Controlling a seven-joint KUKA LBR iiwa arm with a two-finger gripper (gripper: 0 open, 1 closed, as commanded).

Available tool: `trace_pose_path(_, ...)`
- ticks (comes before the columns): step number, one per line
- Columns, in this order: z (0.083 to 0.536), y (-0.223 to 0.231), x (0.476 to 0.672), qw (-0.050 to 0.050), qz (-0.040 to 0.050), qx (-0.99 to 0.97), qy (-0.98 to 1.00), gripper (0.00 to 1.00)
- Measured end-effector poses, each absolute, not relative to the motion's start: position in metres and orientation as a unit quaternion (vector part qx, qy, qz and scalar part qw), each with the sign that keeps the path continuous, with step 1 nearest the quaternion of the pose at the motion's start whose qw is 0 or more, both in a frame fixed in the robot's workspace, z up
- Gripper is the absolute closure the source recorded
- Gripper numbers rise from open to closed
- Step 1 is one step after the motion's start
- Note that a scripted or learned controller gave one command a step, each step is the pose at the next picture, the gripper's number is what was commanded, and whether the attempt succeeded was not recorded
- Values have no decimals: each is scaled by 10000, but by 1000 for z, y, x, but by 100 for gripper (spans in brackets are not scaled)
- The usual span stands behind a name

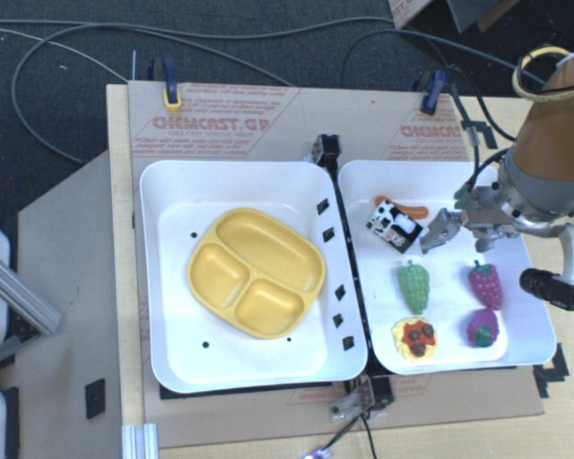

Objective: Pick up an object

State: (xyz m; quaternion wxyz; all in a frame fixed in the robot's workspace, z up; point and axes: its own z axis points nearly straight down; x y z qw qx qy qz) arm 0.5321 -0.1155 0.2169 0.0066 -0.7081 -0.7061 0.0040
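In the right bin [536, 347] lie a black-and-white cow toy [393, 227] with an orange carrot piece [413, 212] behind it, a green grape bunch [414, 286], a small pizza slice toy [416, 338], a purple grape bunch [486, 285] and a magenta fruit [482, 327]. My gripper [462, 233] hangs over the bin's upper middle, just right of the cow toy. Its two grey fingers [440, 232] are spread apart with nothing between them.
The left bin [163, 256] holds a yellow compartment plate [256, 271]. A black divider strip [341, 256] runs between the bins. Clamps [171, 89] sit on the cardboard's far edge. Cables trail across the dark floor behind the bench.
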Motion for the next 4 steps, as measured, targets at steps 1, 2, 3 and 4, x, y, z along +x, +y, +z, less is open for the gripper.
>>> trace_pose_path(1,223,-115,535,12,1,-7070,-7072,0)
trace_pose_path(2,181,-118,535,26,10,-7074,-7068,0)
trace_pose_path(3,123,-125,539,37,18,-7074,-7068,0)
trace_pose_path(4,82,-124,538,30,11,-7072,-7070,0)
